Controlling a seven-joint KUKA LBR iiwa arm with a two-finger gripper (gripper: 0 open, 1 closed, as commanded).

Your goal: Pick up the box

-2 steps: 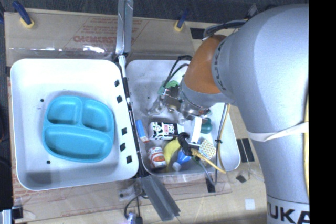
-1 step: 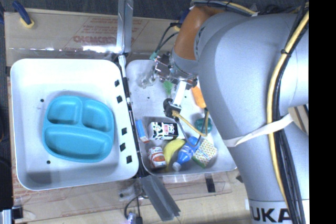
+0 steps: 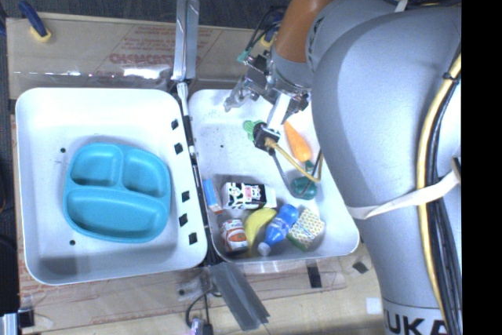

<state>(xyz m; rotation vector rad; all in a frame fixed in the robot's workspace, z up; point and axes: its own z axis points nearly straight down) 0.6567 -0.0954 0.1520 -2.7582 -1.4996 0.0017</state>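
Camera view looks down on a brown worktop (image 3: 94,43) that has red print on it, with dark floor behind. Two white bins sit side by side on it. The left bin (image 3: 39,169) has a blue plate (image 3: 118,188) with three parts in it. The right bin (image 3: 212,114) has many small things, most of them crowded at its near end.

The big grey arm (image 3: 384,129) covers the right side of the right bin, so that edge is hidden. The pincer (image 3: 267,110) hangs over the far part of that bin, above an orange carrot (image 3: 298,141) and some small green things — it is a tangle of metal and wires, and I cannot tell if it is open or closed. I see nothing between its tips.

The box (image 3: 243,194) is a small milk carton with black and white cow spots. It lies flat in the right bin, just beside a yellow banana (image 3: 260,222) and near a blue bottle (image 3: 280,226). It is well apart from the pincer.
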